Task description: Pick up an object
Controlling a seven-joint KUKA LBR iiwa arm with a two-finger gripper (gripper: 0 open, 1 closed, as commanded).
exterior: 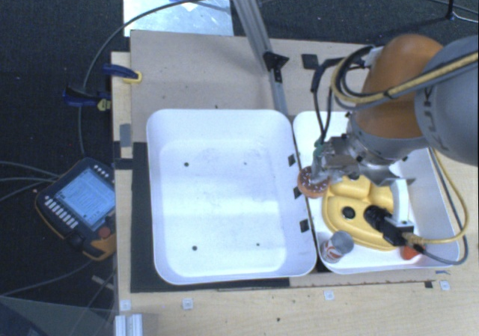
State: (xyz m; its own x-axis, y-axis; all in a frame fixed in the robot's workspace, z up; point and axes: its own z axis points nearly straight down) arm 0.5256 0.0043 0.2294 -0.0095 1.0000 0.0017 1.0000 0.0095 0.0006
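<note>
My gripper (320, 170) hangs over the left side of the right bin (441, 207), below the grey and orange wrist. A small brown round object (309, 184) sits right at the gripper's tip, over the rim between the two bins; whether it is gripped cannot be made out. A yellow moulded object (353, 207) lies in the right bin just right of the gripper. A small grey cylinder with a red end (338, 245) lies at that bin's front left corner. A small red-orange piece (408, 253) shows at the bin's front edge.
The left bin (165, 140) stands beside the right one on the brown bench. A grey pole (254, 20) slants in from the top toward the bins' shared back corner. A teach pendant (78, 203) lies off the bench to the left.
</note>
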